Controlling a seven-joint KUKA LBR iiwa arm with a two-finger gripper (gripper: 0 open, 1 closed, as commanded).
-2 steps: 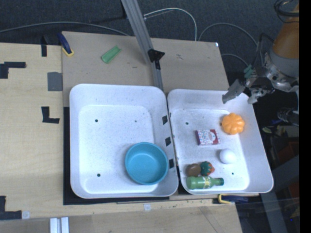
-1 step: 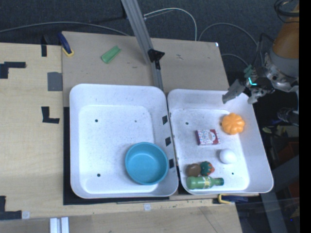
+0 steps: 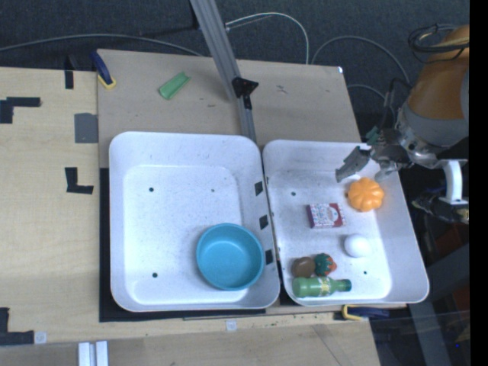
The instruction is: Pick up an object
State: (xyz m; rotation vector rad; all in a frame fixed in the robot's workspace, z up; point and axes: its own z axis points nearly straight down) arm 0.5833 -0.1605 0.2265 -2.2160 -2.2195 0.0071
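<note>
- Two-finger gripper (image 3: 364, 165): over the upper part of the right white bin (image 3: 396, 239), fingers spread, grasping nothing.
- Orange pumpkin-shaped toy (image 3: 365, 194): just below the gripper, apart from its fingertips.
- Small red-and-white box (image 3: 325, 216) and white ball (image 3: 356, 245): lower still.
- Blue round bowl (image 3: 229, 256): far left of the gripper, in the left white bin (image 3: 152, 212).
</note>
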